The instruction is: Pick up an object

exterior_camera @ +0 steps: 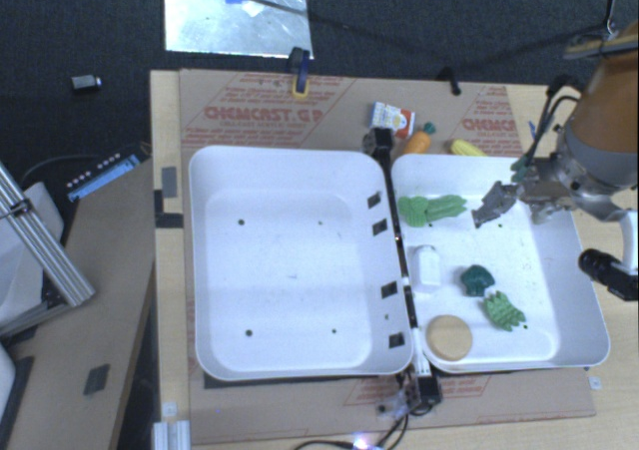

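A: Where is the tool (491,205) now?

B: Over the upper part of the right bin (574,238), just right of the light green leafy toy (431,208). Its dark fingers look spread a little, and nothing sits between them.

A: What could it pick?

B: All the objects lie in the right bin: the leafy toy nearest, a white bottle (427,265) near the bin's left wall, a dark green lump (476,279), a small green ridged piece (503,310) and a tan disc (449,336) at the near edge. The left bin (290,258) offers nothing.

A: How should it go?

B: I'd shift left over the leafy toy, straddle its narrow width, descend to the bin floor before closing, then lift straight. The disc looks too flat to pinch well.
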`<state>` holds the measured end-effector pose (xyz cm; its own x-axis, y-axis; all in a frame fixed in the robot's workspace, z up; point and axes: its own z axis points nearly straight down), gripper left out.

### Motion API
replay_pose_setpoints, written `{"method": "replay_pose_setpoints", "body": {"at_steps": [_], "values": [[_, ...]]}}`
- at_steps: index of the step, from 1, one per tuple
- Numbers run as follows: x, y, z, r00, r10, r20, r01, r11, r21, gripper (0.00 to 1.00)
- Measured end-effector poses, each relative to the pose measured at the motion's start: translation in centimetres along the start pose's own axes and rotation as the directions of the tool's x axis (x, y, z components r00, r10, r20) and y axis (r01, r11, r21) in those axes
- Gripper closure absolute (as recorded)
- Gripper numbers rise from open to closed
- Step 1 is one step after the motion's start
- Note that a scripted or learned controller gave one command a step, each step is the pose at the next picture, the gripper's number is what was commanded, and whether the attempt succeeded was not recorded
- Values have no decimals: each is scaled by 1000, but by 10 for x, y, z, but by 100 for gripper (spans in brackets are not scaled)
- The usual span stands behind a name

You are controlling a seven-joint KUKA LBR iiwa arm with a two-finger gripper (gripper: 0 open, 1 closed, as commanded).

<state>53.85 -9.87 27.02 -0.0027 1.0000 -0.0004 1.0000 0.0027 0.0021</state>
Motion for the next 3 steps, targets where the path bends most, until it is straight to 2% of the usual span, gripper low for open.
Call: {"method": "replay_pose_setpoints", "body": {"at_steps": [1, 2, 3], "values": [[-11, -53, 115, 1000, 5, -3, -5, 1000, 14, 0], [-28, -6, 189, 1000, 1, 1, -1, 1000, 0, 0], [-27, -6, 174, 1000, 1, 0, -1, 1000, -3, 100]]}}
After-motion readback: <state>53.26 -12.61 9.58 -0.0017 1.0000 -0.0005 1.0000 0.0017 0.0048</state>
